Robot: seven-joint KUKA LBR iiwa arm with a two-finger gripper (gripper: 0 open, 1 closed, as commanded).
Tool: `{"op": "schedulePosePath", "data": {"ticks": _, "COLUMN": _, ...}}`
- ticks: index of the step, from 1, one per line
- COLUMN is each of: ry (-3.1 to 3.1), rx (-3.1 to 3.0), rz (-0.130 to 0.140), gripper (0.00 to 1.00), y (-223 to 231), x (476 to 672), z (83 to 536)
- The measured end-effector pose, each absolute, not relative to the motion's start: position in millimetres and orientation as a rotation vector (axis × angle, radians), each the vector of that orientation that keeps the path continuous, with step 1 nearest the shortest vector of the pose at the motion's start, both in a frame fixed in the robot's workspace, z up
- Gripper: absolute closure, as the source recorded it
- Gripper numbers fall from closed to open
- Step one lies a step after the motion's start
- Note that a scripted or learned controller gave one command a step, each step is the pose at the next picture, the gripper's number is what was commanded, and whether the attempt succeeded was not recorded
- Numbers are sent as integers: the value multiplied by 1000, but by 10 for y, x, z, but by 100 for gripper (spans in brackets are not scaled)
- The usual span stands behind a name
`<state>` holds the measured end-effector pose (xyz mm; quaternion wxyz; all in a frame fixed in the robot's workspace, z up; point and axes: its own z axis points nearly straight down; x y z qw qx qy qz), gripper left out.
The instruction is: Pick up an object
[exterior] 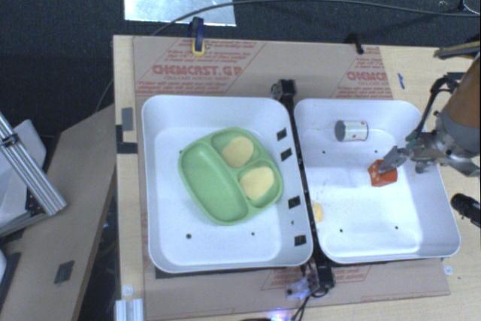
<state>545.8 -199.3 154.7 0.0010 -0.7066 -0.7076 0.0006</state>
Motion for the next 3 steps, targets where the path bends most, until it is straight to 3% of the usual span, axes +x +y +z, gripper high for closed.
{"op": "schedulePosePath", "data": {"ticks": 1, "ry": -2221, "rx": -2219, "rz": 2, "gripper": 0, "y": -2054, "x": 5451, "z": 943}}
{"op": "schedulePosePath", "data": {"ticks": 2, "ry": -2226, "rx": -2222, "rz": -2, "gripper": 100, "y": -2058, "x": 5468, "z": 1081}}
{"op": "schedulePosePath", "data": {"ticks": 3, "ry": -2229, "rx": -2221, "rz": -4, "gripper": 100, "y": -2047, "x": 5454, "z": 1520}}
